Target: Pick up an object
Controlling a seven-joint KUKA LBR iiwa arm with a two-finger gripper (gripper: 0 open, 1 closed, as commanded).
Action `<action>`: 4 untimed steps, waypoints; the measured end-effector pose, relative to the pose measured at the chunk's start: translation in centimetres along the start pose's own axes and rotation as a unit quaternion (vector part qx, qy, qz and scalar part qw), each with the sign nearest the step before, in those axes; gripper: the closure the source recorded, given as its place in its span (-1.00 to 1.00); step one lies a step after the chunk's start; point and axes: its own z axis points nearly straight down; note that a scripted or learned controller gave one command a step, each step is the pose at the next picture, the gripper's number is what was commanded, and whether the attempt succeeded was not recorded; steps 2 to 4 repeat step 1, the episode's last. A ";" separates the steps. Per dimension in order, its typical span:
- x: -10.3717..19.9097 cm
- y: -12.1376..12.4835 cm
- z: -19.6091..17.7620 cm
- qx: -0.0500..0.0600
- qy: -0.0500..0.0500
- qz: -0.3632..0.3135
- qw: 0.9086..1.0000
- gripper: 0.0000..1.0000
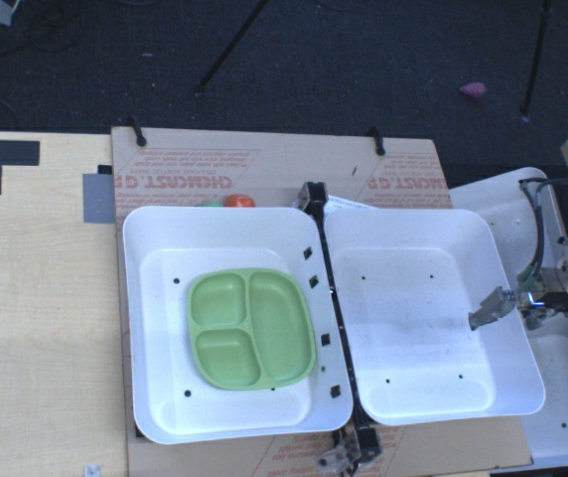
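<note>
Two shallow white plastic bins side by side on a cardboard-covered bench, gripper at right edge.

Left bin point(155, 405), lower centre-left of the frame, holds a light green three-compartment plastic tray point(251, 328) lying flat near its middle. Right bin point(502, 391) adjoins it along a black hinge strip. Grey metal gripper point(490, 308) sits over the right bin's right rim, mid-right of frame; whether it is parted or closed cannot be told. A small orange-red object point(238, 202) lies just behind the left bin, on the cardboard.

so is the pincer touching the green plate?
Apart. The camera view shows the pincer at the right bin's right rim, while the green plate lies in the left bin, with the divider between them.
</note>
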 end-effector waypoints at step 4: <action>0.0 0.2 -0.5 -0.005 -0.001 -0.001 1.000 -1.00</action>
